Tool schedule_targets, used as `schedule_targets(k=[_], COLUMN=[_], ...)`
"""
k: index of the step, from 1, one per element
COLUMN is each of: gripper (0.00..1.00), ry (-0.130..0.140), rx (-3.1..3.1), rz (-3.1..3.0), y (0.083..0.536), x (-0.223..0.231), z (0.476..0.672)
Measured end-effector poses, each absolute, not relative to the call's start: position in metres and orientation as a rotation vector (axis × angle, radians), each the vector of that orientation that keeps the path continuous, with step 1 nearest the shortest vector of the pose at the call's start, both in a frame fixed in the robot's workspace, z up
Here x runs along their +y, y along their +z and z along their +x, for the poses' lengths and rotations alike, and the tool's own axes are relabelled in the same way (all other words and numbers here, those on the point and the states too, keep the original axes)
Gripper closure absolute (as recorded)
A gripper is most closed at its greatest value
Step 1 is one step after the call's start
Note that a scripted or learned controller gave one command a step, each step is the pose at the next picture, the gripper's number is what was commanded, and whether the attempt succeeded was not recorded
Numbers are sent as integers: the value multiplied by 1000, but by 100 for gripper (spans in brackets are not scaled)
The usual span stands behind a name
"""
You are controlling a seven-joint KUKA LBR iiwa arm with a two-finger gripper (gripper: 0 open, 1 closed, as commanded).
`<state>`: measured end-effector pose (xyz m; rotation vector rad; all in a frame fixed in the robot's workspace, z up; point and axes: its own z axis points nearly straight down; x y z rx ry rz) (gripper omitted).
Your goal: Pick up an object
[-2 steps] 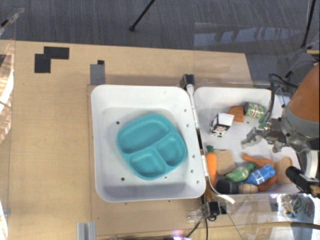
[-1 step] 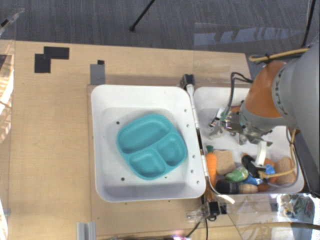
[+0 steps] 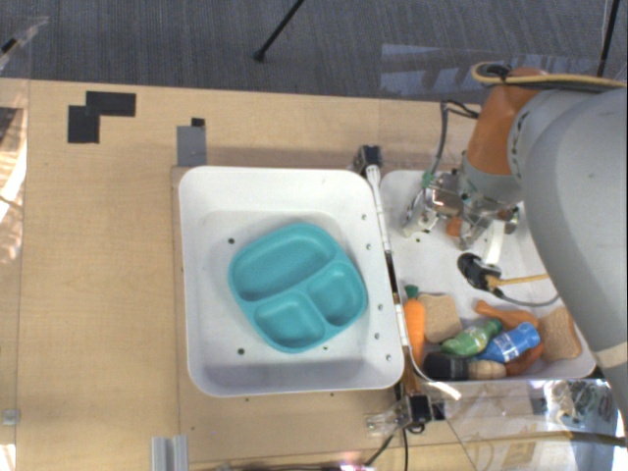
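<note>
Objects (image 3: pixel 488 346) lay heaped in the near end of the right bin (image 3: pixel 432 260), well apart from the end effector (image 3: pixel 456 219). At the heap's left edge a carrot (image 3: pixel 415 328) stood against the bin's wall, with a tan slice (image 3: pixel 443 314) just beside it. A green item (image 3: pixel 471 340) and a blue bottle (image 3: pixel 516 341) lay touching in the middle, a black item (image 3: pixel 446 366) sat at the near rim, and an orange piece (image 3: pixel 505 314) rested next to a second tan slice (image 3: pixel 561 332) on the right.

The end effector hung low over the far part of the same bin, above bare white floor. Whether it was wide or narrow could not be told. A small orange spot showed under it, perhaps a thing in the bin, but it was too small to tell.

The grey arm (image 3: pixel 579 204) reached in from the right, its orange band (image 3: pixel 491 130) above the wrist.

The left bin (image 3: pixel 196 263) held a teal plate (image 3: pixel 294 285) with three compartments, lying flat near its middle. Both bins sat side by side on the pale wooden tabletop (image 3: pixel 98 312).
</note>
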<state>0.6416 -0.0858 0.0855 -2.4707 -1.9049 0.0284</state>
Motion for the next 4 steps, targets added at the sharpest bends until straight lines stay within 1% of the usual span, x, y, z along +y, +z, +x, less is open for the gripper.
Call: schedule_targets(k=[1, 2, 3, 4], gripper=[100, 100, 100, 100], ry=[13, 1, -15, -5], rx=[-1925, -1583, -1515, -842], rz=[-2468, -2713, -2754, -3026], y=[99, 104, 190, 250], x=[-84, -108, -68, -70], z=[645, 625, 573, 540])
